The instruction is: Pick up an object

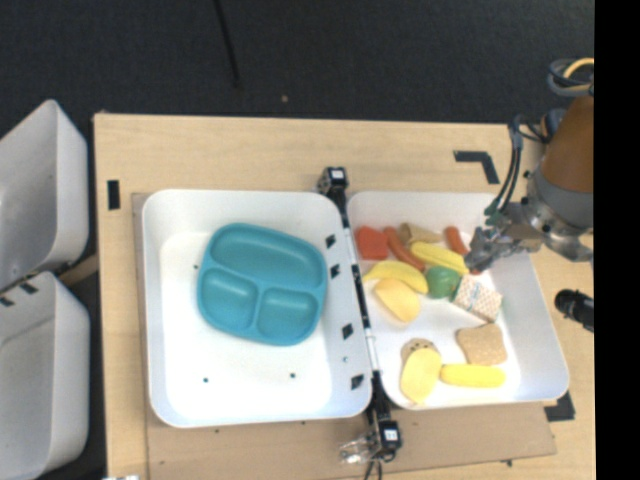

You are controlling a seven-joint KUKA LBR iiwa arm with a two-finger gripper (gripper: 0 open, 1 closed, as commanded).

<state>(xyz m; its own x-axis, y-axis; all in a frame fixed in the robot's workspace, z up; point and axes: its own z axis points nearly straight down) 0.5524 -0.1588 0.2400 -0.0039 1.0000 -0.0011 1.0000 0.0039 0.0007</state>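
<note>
We see toy food heaped in the right bin (530, 368): a green piece (442, 283) amid yellow bananas (437, 256), a red piece (372, 242), a toast slice (482, 344) and a white wrapped block (478, 297). The robot's hand (482, 252) hangs low over the pile's right side, just beside the green piece; we cannot tell whether it grips anything. The left bin (170, 368) holds a blue divided plate (262, 283) on the wooden bench (250, 148).
</note>
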